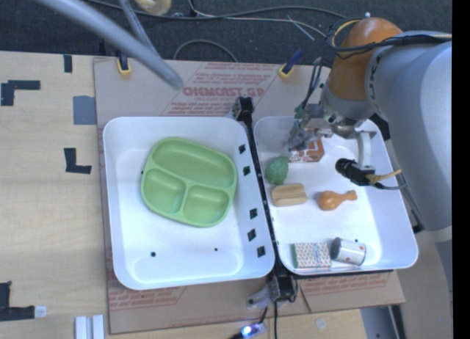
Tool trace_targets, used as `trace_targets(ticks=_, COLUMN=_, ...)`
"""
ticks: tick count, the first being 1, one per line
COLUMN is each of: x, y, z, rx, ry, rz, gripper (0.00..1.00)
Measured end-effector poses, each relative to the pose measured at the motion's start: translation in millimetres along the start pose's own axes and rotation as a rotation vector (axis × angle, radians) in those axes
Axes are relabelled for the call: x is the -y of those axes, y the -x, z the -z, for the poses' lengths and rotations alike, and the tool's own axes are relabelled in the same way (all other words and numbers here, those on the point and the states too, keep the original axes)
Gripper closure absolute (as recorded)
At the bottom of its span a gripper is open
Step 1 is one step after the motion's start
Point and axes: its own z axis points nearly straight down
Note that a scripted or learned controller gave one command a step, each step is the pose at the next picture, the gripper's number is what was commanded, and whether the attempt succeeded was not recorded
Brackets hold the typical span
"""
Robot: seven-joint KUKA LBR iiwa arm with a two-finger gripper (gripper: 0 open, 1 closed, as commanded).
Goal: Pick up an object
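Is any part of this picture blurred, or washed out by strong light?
Camera view: the grey bar crossing the top left is soft, out of focus; the two white bins look bright, nearly washed out on their floors; the green divided plate stays sharp; the gripper is small and hard to read.

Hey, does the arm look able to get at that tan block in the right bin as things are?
Probably yes. The tan block lies apart from the green ball and orange piece, nothing covers it, and the hand hangs just beyond it.
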Motion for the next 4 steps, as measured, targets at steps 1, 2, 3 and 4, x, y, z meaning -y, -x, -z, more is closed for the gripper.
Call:
trace_targets(ticks=1, x=8, y=0, z=49, rx=-0.009, ry=-0.02, rz=-0.002, gripper=1.0)
trace_targets(ticks=2, x=6, y=-1, z=102, rx=-0.009, ry=-0.019, rz=-0.002, gripper=1.0)
trace_targets(ticks=3, x=5, y=-2, z=112, rx=-0.009, ry=-0.022, rz=-0.002, gripper=1.0)
trace_targets(ticks=4, x=22, y=-61, z=112, rx=-0.009, ry=-0.025, rz=0.001, gripper=1.0)
